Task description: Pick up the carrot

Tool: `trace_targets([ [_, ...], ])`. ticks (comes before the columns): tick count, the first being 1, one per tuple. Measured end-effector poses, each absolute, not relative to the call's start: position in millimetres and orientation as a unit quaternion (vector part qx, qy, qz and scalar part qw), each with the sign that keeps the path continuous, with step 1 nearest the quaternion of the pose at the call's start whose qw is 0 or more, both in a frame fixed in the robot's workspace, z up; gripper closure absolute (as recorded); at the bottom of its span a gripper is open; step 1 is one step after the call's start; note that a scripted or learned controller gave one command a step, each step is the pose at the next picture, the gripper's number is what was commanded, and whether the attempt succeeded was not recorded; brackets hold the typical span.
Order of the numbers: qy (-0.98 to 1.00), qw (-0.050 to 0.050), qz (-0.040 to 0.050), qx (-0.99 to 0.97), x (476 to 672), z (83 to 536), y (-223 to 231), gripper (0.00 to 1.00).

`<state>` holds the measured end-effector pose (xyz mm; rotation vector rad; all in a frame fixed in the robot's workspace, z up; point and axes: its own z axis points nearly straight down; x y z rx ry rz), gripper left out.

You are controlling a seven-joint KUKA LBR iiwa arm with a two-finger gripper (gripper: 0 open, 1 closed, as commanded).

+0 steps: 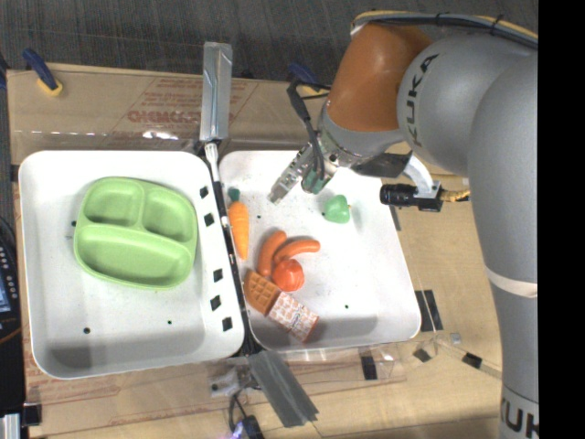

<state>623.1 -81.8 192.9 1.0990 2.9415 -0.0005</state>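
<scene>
Reaching in from the counter's right edge, the grey arm (475, 108) with its orange band hangs over the right bin (384, 300). The left bin (46, 245) carries a green divided plate (137, 231), set toward its middle. The jaws (291, 181) hover above the right bin's far left part, slightly spread with nothing between them. The carrot (239, 227) lies along the right bin's left wall, its green top toward the far edge, just below the jaws and apart from them. Near it at mid-bin lie orange sausages (288, 248) touching a red tomato (289, 274). A waffle (260, 292) and printed packet (294, 318) sit toward the near edge. A small green piece (338, 210) lies by the wrist.
</scene>
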Motion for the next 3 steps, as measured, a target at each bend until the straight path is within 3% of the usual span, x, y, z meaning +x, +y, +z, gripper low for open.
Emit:
trace_targets([
  [1,0.945,-0.001,-0.0005,0.327,593.7,192,-23,0.0],
  [2,0.943,0.0,-0.0003,0.334,582.2,223,4,0.0],
  [3,0.944,-0.001,-0.001,0.33,566.2,191,-41,0.0],
])
